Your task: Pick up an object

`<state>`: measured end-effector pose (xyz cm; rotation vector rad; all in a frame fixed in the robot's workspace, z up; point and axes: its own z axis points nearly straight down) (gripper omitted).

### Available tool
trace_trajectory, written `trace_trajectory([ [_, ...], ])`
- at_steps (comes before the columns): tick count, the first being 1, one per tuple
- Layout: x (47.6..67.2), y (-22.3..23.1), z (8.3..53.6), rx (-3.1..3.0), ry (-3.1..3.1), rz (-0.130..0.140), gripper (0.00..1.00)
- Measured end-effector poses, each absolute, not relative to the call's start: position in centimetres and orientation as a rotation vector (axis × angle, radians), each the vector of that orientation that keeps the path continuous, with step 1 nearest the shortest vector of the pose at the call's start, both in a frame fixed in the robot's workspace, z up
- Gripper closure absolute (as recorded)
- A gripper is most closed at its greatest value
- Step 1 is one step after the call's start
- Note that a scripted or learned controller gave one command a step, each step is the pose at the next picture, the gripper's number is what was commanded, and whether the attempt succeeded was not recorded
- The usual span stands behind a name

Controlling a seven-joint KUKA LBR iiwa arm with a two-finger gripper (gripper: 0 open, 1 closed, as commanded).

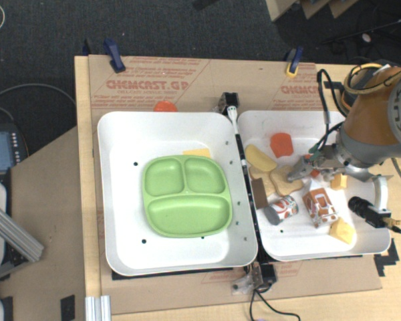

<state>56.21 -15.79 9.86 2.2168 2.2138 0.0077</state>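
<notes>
Writing: "CHEMCAST" printed in red on the brown cardboard surface point(187, 79), far side.
Left bin point(117, 179): holds a green three-compartment plastic plate point(186, 196); a pale yellow piece point(197, 153) at its far edge.
Right bin point(307, 249): orange-red block point(281, 145), yellow wedge point(342, 231), red-and-white carton point(320, 206), small can point(282, 209).
Claw point(306, 170): over right bin's middle; spread or pressed together, cannot tell.
</notes>
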Motion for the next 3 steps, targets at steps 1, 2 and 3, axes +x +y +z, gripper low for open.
trace_trajectory([
  [1,62.2,-10.7,9.2,2.223,2.209,0.003,0.0],
  [2,62.4,-10.4,10.3,2.215,2.213,0.009,1.0],
  [3,62.3,-10.4,10.2,2.216,2.214,0.007,0.0],
])
